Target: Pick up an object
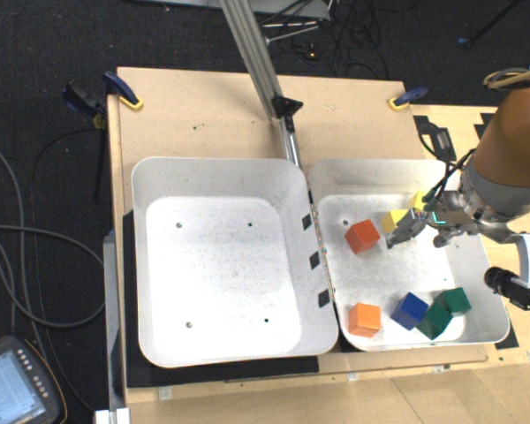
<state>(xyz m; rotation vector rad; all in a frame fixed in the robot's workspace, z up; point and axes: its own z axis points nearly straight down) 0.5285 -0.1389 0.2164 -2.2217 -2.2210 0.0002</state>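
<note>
My gripper (408, 229) reaches in from the right over the right bin (477, 334), low above a yellow block (392, 220) that its fingers partly cover. Just left of it lies a red-orange block (362, 236). Near the bin's front edge sit an orange block (365, 319), a blue block (411, 310) and two green blocks (446, 311) close together. I cannot make out how the fingers stand.
The left bin (159, 184) lies beside the right one, joined by a dark hinge strip (316, 254). A metal pole (256, 51) slants in from the top. Clamps (124, 91) hold the wooden bench's back corners. Cables run over the floor on the left.
</note>
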